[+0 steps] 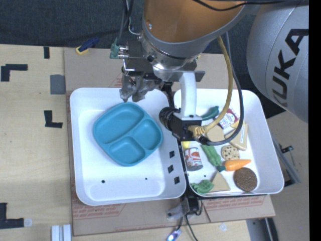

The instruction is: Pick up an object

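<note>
A blue divided plate (128, 134) lies in the left bin (83, 149), toward its back. My gripper (132, 91) hangs over the back edge of that bin, just above the plate's far rim. Nothing shows in it. The right bin (268, 139) holds several toy foods: a small can (193, 158), a green pickle (212, 155), an orange carrot (236, 164), a round brown cookie (246, 178), a speckled cracker (229, 151), a cheese wedge (241, 139) and a green leaf (203, 187).
A white post (188, 98) and a black fitting (173, 119) with a yellow cable (231, 92) hang from the arm over the divide between the bins. The arm's grey and orange body (200, 9) covers the back of the bench. Cardboard (90, 69) lies under the bins.
</note>
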Robot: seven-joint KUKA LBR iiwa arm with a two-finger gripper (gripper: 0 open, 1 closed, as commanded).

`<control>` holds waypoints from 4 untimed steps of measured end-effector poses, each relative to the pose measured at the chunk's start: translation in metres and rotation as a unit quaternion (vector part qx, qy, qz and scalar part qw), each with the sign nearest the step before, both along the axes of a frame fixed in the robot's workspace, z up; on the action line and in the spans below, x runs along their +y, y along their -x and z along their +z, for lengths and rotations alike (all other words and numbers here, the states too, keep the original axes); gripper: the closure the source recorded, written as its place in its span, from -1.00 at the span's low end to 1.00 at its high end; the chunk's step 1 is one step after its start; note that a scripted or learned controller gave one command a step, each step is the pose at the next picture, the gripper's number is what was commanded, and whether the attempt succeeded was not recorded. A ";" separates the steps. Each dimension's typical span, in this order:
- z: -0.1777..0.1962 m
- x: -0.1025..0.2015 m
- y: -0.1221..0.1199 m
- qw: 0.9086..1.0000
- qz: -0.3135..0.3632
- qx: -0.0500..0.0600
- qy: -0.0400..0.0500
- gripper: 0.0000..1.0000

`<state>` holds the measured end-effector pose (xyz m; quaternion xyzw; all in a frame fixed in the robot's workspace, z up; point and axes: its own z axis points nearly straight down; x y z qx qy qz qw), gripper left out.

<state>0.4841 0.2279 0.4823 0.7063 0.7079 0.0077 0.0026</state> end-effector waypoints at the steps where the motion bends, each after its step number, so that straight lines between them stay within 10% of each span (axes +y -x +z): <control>1: 0.010 -0.083 0.000 1.000 -0.004 0.007 0.004 1.00; 3: 0.032 -0.019 0.001 1.000 0.002 0.007 0.003 1.00; 4: -0.095 -0.046 0.001 1.000 -0.002 0.015 0.007 1.00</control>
